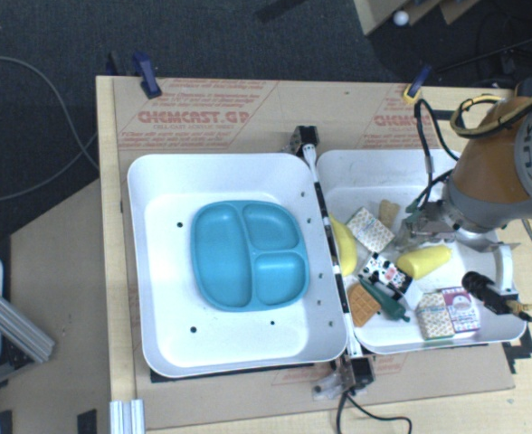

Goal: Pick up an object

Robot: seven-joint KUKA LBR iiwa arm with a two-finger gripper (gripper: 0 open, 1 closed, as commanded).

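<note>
Arm (506, 165): bulky rounded body, broad orange band over a grey section at the wrist. Grey collar below it looks smooth, metallic. Black cables (429, 147) run along its side, one looping with a yellow cable near the top. Gripper (417, 227): small, dark grey metal parts, details too blurred to read.

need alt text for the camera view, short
The grey arm reaches from the right into the right bin, its end effector low over a clutter of small items including a yellow piece and a checkered packet. The left bin holds a blue divided plate.
</note>
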